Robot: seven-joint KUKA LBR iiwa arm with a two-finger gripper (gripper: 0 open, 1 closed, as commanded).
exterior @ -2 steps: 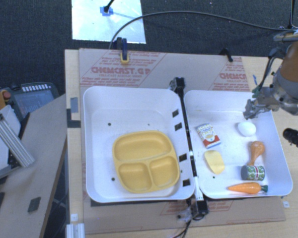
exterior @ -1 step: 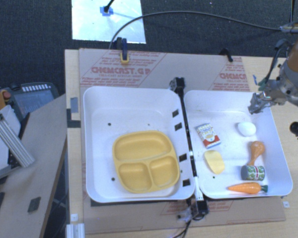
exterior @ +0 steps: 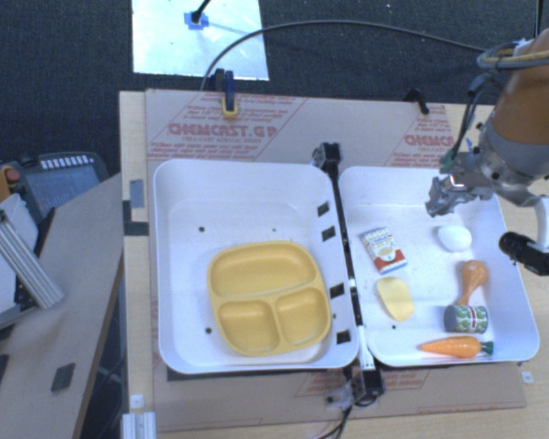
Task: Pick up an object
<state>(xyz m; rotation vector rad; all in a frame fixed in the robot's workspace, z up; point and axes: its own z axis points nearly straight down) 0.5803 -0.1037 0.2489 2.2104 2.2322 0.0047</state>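
Observation:
My gripper (exterior: 444,195) hangs over the back of the right bin (exterior: 412,186), just above and left of a white egg (exterior: 454,237). Nothing shows between its fingers. Further forward in the same bin lie a small red and white box (exterior: 382,249), a pale yellow chip-shaped piece (exterior: 395,297), a tan drumstick-shaped toy (exterior: 472,280), a small green-labelled can (exterior: 466,318) and an orange carrot (exterior: 456,346). A yellow three-compartment plate (exterior: 267,295) rests in the left bin (exterior: 192,208).
The black divider clips (exterior: 339,245) run between the two bins. Cardboard (exterior: 256,122) lies under the bins. A grey bench with a pendant device (exterior: 59,181) stands at the left. A blue-and-yellow clamp (exterior: 227,94) sits at the cardboard's back edge.

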